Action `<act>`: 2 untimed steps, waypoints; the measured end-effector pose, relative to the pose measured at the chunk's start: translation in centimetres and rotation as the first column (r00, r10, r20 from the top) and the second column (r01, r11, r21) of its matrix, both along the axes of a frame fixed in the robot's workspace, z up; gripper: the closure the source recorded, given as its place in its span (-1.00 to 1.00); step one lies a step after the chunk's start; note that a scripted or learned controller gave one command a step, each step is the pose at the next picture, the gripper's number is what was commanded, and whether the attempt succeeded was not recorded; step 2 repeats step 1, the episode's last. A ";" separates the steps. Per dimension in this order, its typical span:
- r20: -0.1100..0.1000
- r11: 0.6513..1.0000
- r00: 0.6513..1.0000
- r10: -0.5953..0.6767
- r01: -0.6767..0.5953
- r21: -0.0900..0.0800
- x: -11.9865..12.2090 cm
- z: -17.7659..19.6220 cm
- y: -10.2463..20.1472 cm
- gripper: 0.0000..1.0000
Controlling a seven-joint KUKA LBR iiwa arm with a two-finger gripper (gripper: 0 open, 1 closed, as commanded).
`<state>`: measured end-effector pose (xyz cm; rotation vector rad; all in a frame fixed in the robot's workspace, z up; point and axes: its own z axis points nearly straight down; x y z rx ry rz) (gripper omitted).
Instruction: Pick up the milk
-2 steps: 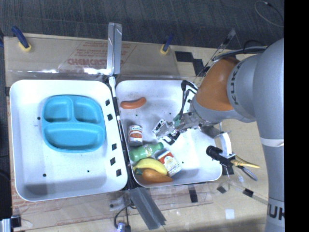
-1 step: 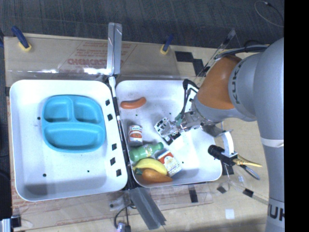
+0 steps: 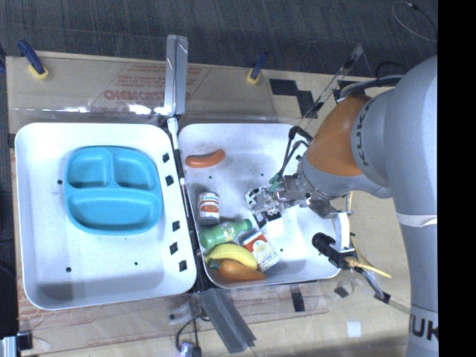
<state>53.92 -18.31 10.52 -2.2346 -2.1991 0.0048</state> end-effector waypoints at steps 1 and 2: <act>0.001 0.997 0.997 -0.071 0.071 -0.002 2.9 10.5 4.1 1.00; 0.001 0.997 0.997 -0.071 0.071 -0.002 2.9 10.5 4.1 1.00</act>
